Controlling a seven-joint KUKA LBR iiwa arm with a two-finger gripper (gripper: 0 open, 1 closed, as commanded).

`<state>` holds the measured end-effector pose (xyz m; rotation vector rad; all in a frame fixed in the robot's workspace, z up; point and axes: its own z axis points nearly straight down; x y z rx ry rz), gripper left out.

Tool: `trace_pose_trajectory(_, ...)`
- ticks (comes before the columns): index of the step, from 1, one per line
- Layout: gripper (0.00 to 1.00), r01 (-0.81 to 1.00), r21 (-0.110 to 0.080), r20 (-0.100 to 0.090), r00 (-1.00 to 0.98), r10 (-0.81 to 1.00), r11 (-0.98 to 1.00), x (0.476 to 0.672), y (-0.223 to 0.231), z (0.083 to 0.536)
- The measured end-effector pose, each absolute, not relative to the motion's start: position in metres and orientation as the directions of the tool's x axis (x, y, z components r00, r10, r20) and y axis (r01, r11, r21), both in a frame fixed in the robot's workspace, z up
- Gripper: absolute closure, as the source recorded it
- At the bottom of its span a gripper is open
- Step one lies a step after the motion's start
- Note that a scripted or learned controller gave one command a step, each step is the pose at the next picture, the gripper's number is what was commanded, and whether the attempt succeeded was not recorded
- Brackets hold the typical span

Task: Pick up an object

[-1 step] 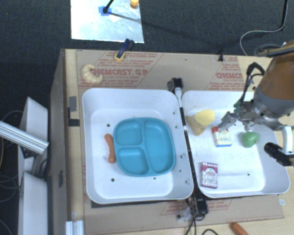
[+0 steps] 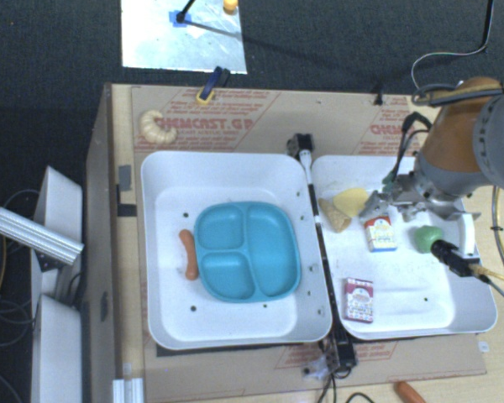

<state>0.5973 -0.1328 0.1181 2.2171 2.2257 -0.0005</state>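
Note:
In the right bin [image 2: 403,313] lie a pale yellow wedge [image 2: 350,201] with a tan piece [image 2: 335,217] beside it, a small white and red carton [image 2: 381,234], a green round object [image 2: 425,238] and a red packet [image 2: 359,300]. My gripper [image 2: 387,206] hangs low over the bin's far middle, just above the carton's top end and right of the yellow wedge. The grey arm with its orange band [image 2: 451,137] comes in from the right. No object can be seen held.
The left bin [image 2: 164,225] holds a blue divided tray [image 2: 246,250] and an orange sausage [image 2: 189,254] to its left. A black divider clamp [image 2: 301,147] sits between the bins. Cables [image 2: 475,267] trail along the right bin's right rim.

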Motion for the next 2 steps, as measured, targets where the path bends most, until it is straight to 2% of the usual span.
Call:
trace_pose_trajectory(1,0.00,1.000,0.000,-0.001,-0.001,1.000,0.001,0.604,-0.149,0.084)
trace_pose_trajectory(2,1.00,1.000,0.003,0.000,-0.002,1.000,0.002,0.606,-0.149,0.095)
